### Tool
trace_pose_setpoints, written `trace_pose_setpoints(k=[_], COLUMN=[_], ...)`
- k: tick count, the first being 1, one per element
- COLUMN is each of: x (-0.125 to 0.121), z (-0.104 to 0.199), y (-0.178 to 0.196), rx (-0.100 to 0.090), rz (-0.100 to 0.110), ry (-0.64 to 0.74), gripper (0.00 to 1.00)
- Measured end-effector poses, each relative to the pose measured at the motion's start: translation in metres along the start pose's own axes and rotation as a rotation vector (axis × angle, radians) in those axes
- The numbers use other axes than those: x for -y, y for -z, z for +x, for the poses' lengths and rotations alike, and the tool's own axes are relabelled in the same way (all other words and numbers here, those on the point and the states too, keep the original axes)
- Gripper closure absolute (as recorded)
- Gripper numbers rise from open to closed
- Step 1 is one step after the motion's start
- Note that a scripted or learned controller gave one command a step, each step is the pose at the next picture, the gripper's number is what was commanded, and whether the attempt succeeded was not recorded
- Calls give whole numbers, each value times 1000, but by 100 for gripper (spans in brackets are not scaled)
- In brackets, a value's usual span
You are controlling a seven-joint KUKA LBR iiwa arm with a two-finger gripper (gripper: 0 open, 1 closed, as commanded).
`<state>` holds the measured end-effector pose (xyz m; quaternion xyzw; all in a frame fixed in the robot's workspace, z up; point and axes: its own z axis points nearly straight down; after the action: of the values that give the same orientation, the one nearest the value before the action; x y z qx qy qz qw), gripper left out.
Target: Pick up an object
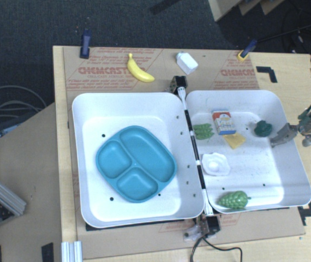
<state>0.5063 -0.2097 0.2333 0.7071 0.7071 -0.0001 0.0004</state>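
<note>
The claw (292, 134), state unclear, is hanging by a small, light-looking green toy (263, 128), best pinched across its middle.

Cardboard sheet (161, 64) on the desk: red print reading "CHEMCAST" at upper left, repeated at upper right; the smaller lines beneath are illegible.

The bench (68, 146) bears two white bins (84, 146); a banana (139, 70) and white block (187, 63) lie behind.

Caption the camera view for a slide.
Claw at right bin's edge near small items; blue tray in left bin; banana outside.
</note>
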Motion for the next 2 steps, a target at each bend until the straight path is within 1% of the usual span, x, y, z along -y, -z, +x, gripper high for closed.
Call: trace_pose_setpoints(k=[1,2], x=[-41,-114], z=[50,90], y=[-142,-148], rx=[-2,-1], rz=[4,-1], ry=[1,2], gripper=[0,0])
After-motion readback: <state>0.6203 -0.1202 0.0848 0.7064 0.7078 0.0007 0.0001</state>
